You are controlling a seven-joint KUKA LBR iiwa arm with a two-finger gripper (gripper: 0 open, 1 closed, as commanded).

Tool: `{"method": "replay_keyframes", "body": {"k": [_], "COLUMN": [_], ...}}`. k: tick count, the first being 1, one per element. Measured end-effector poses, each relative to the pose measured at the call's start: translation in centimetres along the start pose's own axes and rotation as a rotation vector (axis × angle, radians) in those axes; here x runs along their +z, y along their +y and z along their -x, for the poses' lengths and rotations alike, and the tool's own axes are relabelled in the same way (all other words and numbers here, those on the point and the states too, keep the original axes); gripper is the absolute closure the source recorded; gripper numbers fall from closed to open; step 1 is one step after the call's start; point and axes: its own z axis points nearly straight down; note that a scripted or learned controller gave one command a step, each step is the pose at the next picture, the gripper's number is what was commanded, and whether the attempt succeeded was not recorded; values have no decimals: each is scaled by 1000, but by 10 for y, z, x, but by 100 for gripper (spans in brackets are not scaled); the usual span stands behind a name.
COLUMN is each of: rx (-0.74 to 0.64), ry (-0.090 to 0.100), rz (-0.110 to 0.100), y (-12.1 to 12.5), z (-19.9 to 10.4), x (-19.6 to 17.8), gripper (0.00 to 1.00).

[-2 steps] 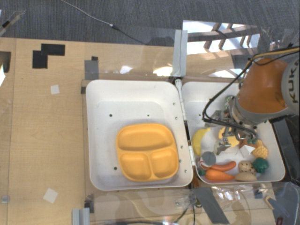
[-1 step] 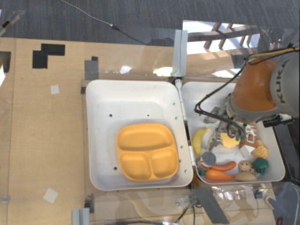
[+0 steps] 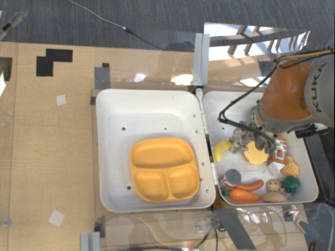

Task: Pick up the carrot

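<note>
Claw [image 3: 246, 141] low over the right bin [image 3: 209, 109], in its middle, under the orange-banded wrist; open or closed, cannot tell, with cables and wrist crowding it. Nothing visibly caught in it.

Just beside the claw, toward the bin's right wall: a flat yellow piece [image 3: 256, 155], partly tucked under the hardware. On the claw's other side, against the divider: a yellow lemon-like fruit [image 3: 221, 150].

Below the claw, toward the bin's front edge: a grey round disc [image 3: 233, 177], a red sausage [image 3: 250, 185], then the carrot [image 3: 244, 195], orange, lying flat along the front wall, apart from the claw and untouched. Further along that wall: a speckled potato-like piece [image 3: 272, 185], a green broccoli [image 3: 291, 184], a corn cob [image 3: 290, 168].

Far off past the divider: the left bin [image 3: 112, 114] with 1 yellow compartment plate [image 3: 164, 168] in it.

Judged from this: 0 of the pick done. Left: shift toward the front wall, descend onto the carrot, close, lift.
</note>
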Motion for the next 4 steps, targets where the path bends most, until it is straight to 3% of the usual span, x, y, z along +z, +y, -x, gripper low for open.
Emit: {"method": "replay_keyframes", "body": {"k": [1, 2, 3, 4], "rx": [21, -367, -453, -480], "ry": [7, 18, 8, 8], "rz": [2, 3, 5, -1], "y": [47, -2, 57, -21], "z": [-28, 5, 23, 41], "x": [-87, -18, -86, -154], "gripper": [100, 100, 100, 100]}}
